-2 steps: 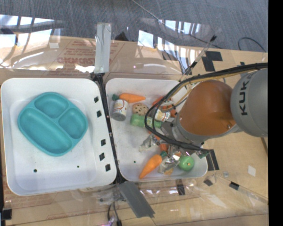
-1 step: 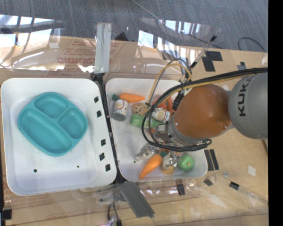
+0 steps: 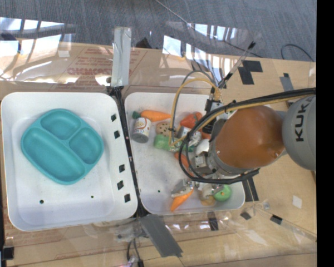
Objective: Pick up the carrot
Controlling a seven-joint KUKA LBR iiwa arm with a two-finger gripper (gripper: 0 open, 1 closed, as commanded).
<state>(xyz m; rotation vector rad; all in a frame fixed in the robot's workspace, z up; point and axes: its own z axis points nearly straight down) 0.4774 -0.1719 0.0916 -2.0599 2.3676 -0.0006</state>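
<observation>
While looking down on the right bin [image 3: 156,174], showing the carrot [image 3: 155,115] lying flat on the white floor close to the far wall, toward the bin's left half. Appearing as a short orange body, tapering to a blunt tip on the side toward the arm and carrying a small green top at the other end. Lying clear of the gripper, uncovered along its whole length.

Sitting just beside the green top: a small tin can [image 3: 140,129], tipped on its side. Resting just below the tip: a pale speckled round piece [image 3: 164,128], and below that a green toy [image 3: 162,142]. Lying to the right of the tip: a red-orange toy [image 3: 190,119], partly crossed by cables.

Reaching in from the right and hanging over the near right part of the same bin: the arm, with its orange band [image 3: 247,138] hiding much of the floor. Pointing down near the front wall: the gripper [image 3: 190,187], well apart from the carrot; not possible to tell whether open or closed. Lying just beside it: a second orange carrot-like piece [image 3: 180,201] and a green ball [image 3: 222,192].

Occupying the left bin [image 3: 22,204]: a teal divided plate [image 3: 61,145].
</observation>
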